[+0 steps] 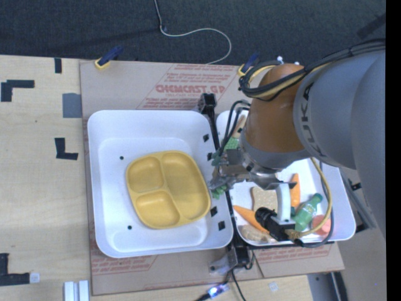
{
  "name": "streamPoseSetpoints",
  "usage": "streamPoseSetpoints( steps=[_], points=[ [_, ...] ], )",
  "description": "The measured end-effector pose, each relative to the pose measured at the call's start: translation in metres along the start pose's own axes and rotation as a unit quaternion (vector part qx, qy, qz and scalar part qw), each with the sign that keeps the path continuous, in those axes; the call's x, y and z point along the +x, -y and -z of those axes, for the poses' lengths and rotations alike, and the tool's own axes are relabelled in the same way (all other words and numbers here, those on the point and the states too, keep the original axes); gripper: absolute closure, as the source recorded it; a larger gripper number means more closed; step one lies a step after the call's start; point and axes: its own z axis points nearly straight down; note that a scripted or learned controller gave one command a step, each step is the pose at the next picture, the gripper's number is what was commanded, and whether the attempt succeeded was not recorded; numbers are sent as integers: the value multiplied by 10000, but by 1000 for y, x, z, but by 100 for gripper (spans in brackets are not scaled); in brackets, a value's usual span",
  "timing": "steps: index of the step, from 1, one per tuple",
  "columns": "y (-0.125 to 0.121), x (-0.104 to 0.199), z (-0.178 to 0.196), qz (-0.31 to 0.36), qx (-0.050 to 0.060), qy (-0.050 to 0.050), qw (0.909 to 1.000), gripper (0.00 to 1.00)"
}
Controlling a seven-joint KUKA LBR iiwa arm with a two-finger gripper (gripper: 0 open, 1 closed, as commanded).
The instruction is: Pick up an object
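- The left bin (100, 168) holds a yellow divided plate (167, 188), lying flat toward the side nearest the right bin.
- The gripper (220, 179) hangs over the strip where the two bins meet, just beside the plate's right edge; whether it is open or closed I cannot tell (the wrist hides it).
- Right of the gripper, in the right bin (346, 215), lies a slice of toast (263, 198), and toward the near rim an orange carrot (245, 215) with its long axis running slantwise away from the gripper.
- Further right sit a green bottle (307, 211), tilted, and an orange stick (294, 185) beside it.
- My guess: the nearest picks are the plate on one side and the carrot on the other (nothing is between the fingers that I can see).
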Motion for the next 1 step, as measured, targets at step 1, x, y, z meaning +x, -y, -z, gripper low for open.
streamPoseSetpoints(
  steps=[1],
  points=[
    [-1, 59, 7, 15, -15, -1, 10000, 100]
  ],
)
